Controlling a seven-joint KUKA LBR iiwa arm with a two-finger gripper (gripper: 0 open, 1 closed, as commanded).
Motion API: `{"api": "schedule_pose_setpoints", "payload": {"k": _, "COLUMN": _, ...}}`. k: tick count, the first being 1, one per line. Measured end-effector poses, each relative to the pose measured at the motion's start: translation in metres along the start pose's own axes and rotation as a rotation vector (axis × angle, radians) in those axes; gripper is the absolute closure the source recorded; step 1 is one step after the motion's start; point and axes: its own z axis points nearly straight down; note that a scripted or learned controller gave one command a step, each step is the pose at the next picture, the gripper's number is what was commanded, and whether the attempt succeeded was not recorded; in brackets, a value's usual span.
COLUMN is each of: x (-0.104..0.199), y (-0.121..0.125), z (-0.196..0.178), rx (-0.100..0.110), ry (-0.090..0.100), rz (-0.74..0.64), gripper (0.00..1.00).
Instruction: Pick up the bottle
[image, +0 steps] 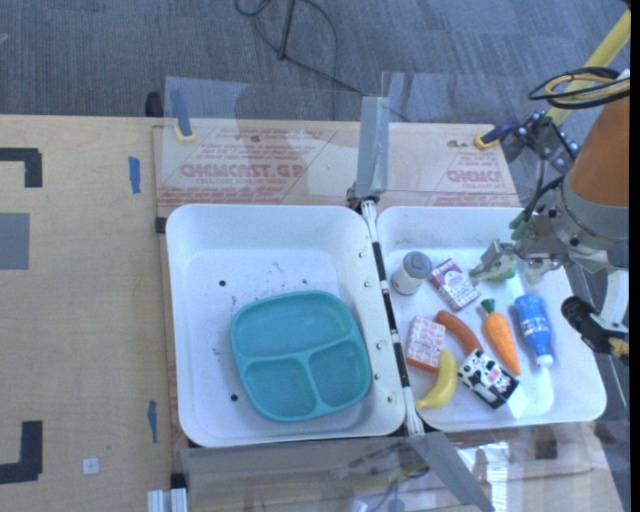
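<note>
1. Target: blue plastic bottle with white cap (533, 328), lying flat on the floor of the right white bin (590, 400), near its right wall. Nothing holds it; it just rests there loose.
2. Orientation: long axis runs near top-to-bottom in the camera view, slightly slanted, blue body toward the far side, white cap toward the near side. Likely needs a grip across the short width of the body.
3. Landmark = the bottle. Just left of it, almost parallel: orange toy carrot with green top (499, 338). Close enough that a finger coming down on that side could hit it, my guess.
4. Further left of the bottle: red-brown toy sausage (457, 330), yellow toy banana (441, 380), red-and-white small carton (426, 342), black-and-white cow-pattern box (487, 377) down-left.
5. Up-left of the bottle: pink-and-white small packet (456, 284) and grey round can (410, 271), by the divider.
6. Gripper (497, 262) sits above-left of the bottle, over the far part of the right bin, apart from the bottle, not on it. Cannot tell whether its fingers are spread or closed; too cluttered with metal parts. Nothing visibly between them.
7. Arm with orange band (600, 160) comes in from the right, above the bottle.
8. Far left of the bottle: left white bin (190, 300) holding a teal 3-compartment plastic tray (300, 352).
9. Judgement: pick not started; bottle not yet grasped.
</note>
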Motion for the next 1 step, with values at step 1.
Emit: {"api": "schedule_pose_setpoints", "payload": {"k": 1, "x": -0.0590, "y": -0.0001, "z": 0.0359, "rx": 0.000, "ry": -0.001, "rz": 0.025, "gripper": 0.00}}
